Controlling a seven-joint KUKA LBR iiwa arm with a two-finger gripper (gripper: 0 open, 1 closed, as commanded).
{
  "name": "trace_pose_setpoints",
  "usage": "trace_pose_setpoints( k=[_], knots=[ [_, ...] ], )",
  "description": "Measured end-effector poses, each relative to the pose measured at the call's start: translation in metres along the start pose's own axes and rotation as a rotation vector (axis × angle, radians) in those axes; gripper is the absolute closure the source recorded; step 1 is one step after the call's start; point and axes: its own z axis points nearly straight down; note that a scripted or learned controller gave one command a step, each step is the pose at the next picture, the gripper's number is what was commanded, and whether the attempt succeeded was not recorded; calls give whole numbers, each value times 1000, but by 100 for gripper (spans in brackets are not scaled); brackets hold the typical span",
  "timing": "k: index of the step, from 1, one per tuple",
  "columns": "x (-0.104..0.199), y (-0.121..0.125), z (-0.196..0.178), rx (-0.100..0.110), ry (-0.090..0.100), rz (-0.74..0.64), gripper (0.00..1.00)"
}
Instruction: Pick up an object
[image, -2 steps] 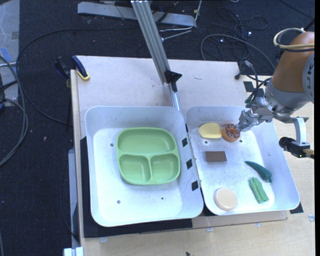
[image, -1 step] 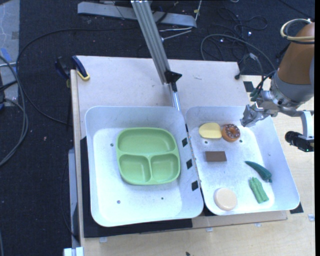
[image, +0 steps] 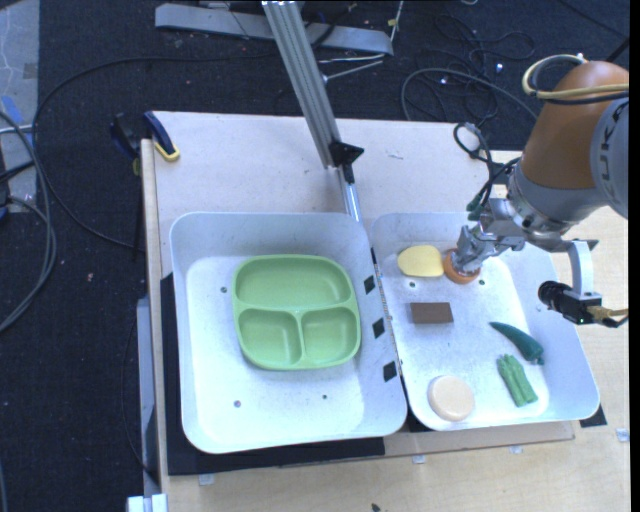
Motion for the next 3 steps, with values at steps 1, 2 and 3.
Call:
trace_pose_setpoints(
  k=[1, 2, 3],
  knots=[
    [60, -13, 4, 0, 0, -1, 100],
    [102, -29, -3, 0, 0, 0, 100],
    [151, -42, -15, -2, 1, -2, 100]
  ],
)
